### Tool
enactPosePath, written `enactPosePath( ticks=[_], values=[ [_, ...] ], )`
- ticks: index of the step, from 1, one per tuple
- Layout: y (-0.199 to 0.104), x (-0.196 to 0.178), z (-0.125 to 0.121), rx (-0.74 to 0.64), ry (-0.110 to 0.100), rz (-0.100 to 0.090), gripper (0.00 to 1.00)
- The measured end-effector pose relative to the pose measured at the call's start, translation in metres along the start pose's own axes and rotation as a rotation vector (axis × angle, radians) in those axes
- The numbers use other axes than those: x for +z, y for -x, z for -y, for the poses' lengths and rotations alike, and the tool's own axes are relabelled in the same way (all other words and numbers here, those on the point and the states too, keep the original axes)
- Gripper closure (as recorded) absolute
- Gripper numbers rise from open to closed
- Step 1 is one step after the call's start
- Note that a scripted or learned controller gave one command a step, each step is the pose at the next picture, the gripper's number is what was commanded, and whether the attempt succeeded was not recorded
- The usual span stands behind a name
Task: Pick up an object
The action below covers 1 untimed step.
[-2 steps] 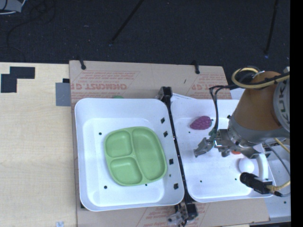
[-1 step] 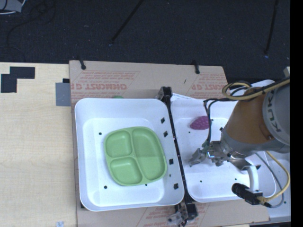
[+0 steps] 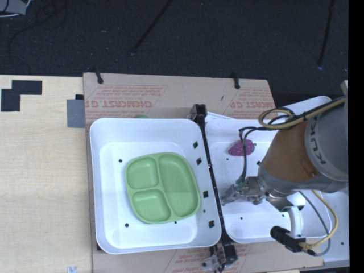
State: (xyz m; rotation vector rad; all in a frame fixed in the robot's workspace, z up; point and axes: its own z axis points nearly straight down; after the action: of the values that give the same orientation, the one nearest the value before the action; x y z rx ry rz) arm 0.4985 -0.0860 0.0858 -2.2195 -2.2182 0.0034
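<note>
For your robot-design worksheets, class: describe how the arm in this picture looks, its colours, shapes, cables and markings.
The arm is thick and rounded, with a grey shell and a broad orange band. Dark lettering runs down the grey part. Black and yellowish cables loop around it. Its gripper is a small grey metal piece, and a black cylinder sticks out below.

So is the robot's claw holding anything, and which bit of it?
It cannot be told. The gripper is low in the right bin, but nothing shows between its tips. The pink object lies apart from it.
</note>
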Motion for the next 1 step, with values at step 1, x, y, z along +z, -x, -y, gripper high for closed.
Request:
enactPosePath(
  ticks=[1],
  values=[
    [0.0016, -0.0126, -0.0007, 0.006, 0.001, 0.000, 1.00]
  ],
)
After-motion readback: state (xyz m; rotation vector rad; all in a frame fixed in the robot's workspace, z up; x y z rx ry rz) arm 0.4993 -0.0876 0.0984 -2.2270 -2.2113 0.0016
